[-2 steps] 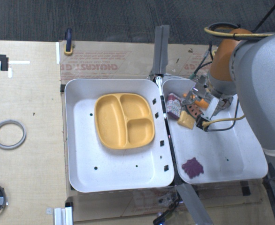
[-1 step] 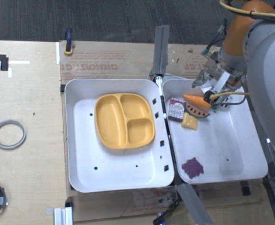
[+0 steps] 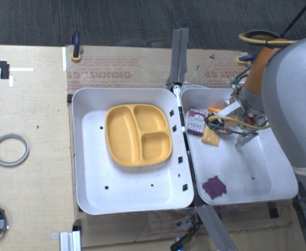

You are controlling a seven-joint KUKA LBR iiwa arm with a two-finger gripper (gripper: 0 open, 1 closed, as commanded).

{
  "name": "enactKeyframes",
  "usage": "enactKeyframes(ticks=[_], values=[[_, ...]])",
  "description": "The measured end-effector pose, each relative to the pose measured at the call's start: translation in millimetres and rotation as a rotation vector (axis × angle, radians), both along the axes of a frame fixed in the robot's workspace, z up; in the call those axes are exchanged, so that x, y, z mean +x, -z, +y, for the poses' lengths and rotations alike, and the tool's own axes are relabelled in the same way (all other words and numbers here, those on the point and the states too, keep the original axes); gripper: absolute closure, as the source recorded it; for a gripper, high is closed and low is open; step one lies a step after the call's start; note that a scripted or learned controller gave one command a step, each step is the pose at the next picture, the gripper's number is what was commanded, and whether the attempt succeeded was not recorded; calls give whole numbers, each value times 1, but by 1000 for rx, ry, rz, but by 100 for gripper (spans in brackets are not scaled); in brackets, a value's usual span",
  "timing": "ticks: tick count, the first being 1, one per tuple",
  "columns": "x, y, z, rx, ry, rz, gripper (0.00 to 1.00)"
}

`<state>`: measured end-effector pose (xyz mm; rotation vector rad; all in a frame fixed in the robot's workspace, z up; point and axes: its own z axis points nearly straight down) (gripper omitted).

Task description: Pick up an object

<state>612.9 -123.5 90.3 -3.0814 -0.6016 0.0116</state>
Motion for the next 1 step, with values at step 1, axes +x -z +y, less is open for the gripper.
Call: enactKeyframes(ticks=[1], values=[[39,-66,24,-2,103,-5,0]])
